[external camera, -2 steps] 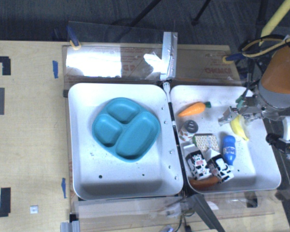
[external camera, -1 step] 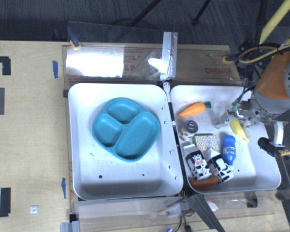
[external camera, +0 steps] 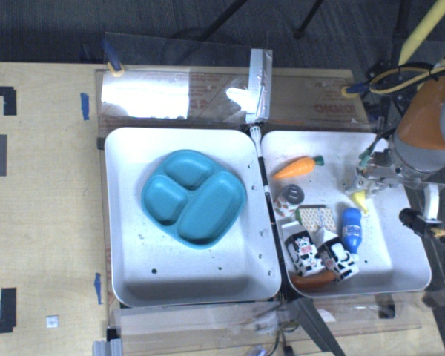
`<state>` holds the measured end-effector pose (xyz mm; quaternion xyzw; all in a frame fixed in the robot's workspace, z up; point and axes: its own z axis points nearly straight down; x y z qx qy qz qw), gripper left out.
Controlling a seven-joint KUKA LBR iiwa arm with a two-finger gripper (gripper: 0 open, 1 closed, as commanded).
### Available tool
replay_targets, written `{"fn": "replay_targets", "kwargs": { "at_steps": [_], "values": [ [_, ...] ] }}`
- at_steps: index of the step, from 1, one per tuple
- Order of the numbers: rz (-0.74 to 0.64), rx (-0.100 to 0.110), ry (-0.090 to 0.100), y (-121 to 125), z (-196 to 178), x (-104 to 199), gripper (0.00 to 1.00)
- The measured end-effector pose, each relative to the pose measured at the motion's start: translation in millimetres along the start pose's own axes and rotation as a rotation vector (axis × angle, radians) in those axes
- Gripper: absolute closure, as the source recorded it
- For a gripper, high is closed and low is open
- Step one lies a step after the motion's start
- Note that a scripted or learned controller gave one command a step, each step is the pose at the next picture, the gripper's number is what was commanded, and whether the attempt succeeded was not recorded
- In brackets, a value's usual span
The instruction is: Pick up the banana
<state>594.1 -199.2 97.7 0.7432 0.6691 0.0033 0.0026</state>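
1. Clutter comes first: at the near edge of the right bin [external camera: 404, 269] lie a brown sausage [external camera: 315, 279] and two cow-patterned toys [external camera: 322, 254], packed close together. You have no business there, but a sweep that runs long could plough into them.
2. Just behind them stand a blue bottle [external camera: 351, 228] and a patterned block [external camera: 316, 217]. The bottle is your main worry: it sits just beside the banana, so a descent that lands slightly near-side could clip or close on the bottle instead.
3. Next comes the banana [external camera: 360, 199], in the right bin's right half. You see only a small yellow part of it, since the gripper [external camera: 372, 176] hangs directly over it. Its lie is therefore hard to judge, and a curved fruit gripped off-centre may well squirt out sideways.
4. Whether the gripper is spread or closed, you cannot tell from this angle, nor whether it has any hold of the banana. Treat the grasp as unproven.
5. Further back lie a grey round piece [external camera: 293, 194] and a carrot [external camera: 294, 167], well apart from the banana and unlikely to interfere.
6. Across in the left bin [external camera: 122, 150], the blue divided plate [external camera: 194, 197] is out of the way.
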Motion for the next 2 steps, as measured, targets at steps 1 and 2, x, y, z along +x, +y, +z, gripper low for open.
{"fn": "replay_targets", "kwargs": {
  "at_steps": [1, 2],
  "values": [
    [0.294, 0.008, -0.004, -26.0, -124.3, 28.5, 1.0],
    [0.249, 0.007, -0.004, -17.1, -132.7, 82.1, 1.0]
  ]
}}
